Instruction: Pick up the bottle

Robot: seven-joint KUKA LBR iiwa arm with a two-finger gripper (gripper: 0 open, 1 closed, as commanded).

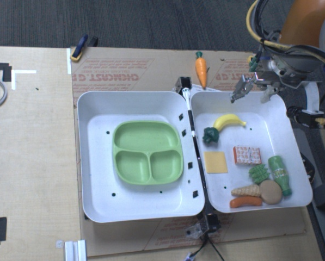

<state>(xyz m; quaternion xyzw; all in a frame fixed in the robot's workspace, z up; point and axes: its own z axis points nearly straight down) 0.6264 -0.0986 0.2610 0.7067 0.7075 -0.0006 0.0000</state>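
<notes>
The bottle (280,174) is green with a pale label. It lies on its side in the right bin (293,140), close to that bin's right wall, between a leafy green toy (258,173) and the wall. My gripper (253,94) hangs over the far rim of the right bin, well beyond the bottle. Its two fingers stand apart with nothing between them.
The right bin also holds a banana (229,122), broccoli (210,135), a yellow cheese slice (216,161), a red packet (246,155), a cone (249,190), a round biscuit (270,191) touching the bottle's base, and a sausage (245,202). A green divided plate (148,152) sits in the left bin. A carrot (201,68) lies on the cardboard.
</notes>
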